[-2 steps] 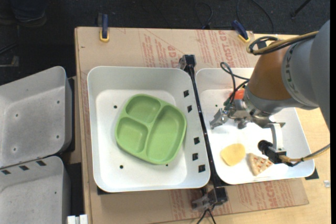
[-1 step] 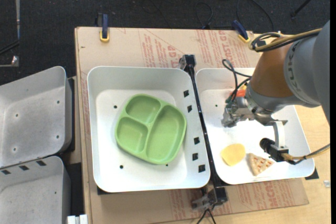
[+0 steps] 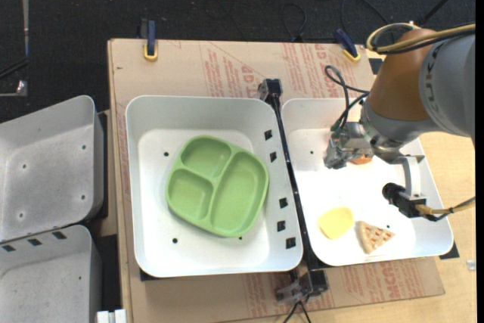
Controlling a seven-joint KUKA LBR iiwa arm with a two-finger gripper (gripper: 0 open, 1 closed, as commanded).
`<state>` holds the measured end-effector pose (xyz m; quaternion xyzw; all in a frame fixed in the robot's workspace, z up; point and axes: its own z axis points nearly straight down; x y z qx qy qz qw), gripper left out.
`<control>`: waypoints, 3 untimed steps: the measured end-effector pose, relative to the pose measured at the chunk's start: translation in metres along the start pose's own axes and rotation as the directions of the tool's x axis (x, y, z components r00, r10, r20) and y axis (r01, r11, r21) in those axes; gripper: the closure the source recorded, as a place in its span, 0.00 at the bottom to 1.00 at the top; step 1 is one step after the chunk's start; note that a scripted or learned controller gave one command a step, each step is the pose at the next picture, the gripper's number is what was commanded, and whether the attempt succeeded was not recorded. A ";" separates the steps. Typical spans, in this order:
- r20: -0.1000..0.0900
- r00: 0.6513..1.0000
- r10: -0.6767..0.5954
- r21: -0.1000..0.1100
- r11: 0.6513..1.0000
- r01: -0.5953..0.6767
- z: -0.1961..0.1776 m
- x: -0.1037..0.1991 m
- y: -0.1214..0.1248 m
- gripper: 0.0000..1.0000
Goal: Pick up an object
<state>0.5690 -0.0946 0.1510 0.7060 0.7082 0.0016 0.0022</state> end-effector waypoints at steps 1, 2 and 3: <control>0.001 1.000 0.004 0.000 1.000 -0.004 -0.048 -0.009 0.000 1.00; 0.001 1.000 0.000 -0.002 1.000 0.000 -0.109 -0.006 0.008 1.00; -0.002 1.000 -0.005 0.005 1.000 0.005 -0.095 0.049 0.021 1.00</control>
